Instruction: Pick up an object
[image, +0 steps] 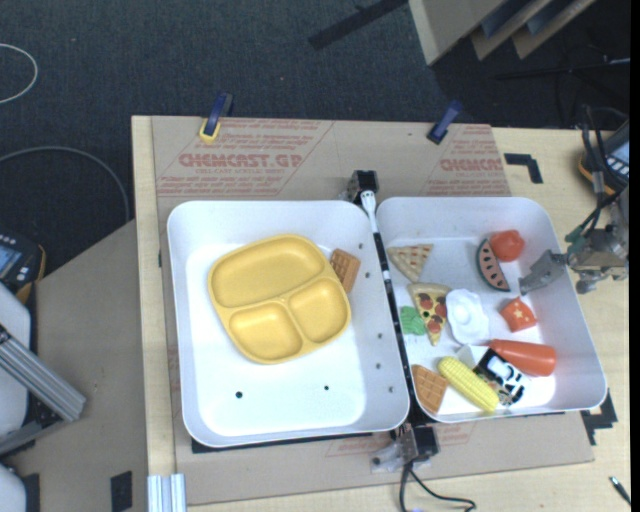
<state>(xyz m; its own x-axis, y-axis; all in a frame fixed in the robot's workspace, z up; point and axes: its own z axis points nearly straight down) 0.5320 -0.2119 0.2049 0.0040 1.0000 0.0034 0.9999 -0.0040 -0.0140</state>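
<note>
The right bin (570, 330) holds several toy foods. Among them are a watermelon slice (490, 266), a red tomato (507, 244), a small red piece (518, 315), a long red-orange piece (523, 355), a corn cob (468, 384), two pizza slices (412, 260) (430, 305), a white lump (466, 315), a green piece (412, 321), a waffle wedge (430, 388) and a black-and-white item (504, 376). My gripper (548, 270) reaches in over the bin's right rim, just right of the watermelon and above the small red piece. Nothing shows in its grasp.
In the left bin (190, 330) lie a yellow divided plate (278, 298) and a waffle piece (345, 268) by the plate's right edge. Blue clamps (213, 118) (444, 121) hold the board at the back. Cables hang at the far right (600, 160).
</note>
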